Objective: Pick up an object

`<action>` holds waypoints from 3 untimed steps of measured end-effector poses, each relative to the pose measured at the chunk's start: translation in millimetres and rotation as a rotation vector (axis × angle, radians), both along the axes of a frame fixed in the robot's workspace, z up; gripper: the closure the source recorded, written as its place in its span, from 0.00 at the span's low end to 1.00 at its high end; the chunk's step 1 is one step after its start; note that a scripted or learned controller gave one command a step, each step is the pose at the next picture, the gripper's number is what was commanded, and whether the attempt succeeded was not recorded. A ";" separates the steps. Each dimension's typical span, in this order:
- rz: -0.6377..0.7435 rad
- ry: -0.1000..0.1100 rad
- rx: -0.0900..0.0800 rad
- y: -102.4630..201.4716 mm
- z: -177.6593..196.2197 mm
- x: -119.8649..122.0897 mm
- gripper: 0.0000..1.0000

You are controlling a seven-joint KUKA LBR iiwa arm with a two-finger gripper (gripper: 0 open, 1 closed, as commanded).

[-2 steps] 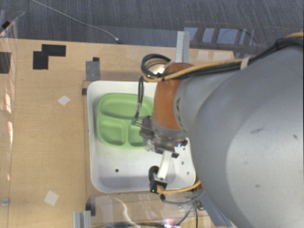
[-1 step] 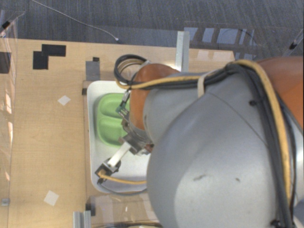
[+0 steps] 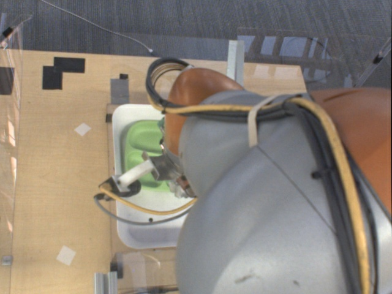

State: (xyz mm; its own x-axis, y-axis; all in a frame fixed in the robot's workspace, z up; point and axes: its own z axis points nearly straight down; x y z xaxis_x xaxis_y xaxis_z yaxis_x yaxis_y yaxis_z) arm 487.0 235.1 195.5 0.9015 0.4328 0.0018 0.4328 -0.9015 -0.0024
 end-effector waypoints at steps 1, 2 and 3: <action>-0.246 0.004 -0.003 -1.4 -68.0 -0.8 1.00; 0.407 0.002 -0.004 -5.8 -71.2 -0.8 1.00; 0.006 -0.007 0.003 0.3 -104.4 2.7 1.00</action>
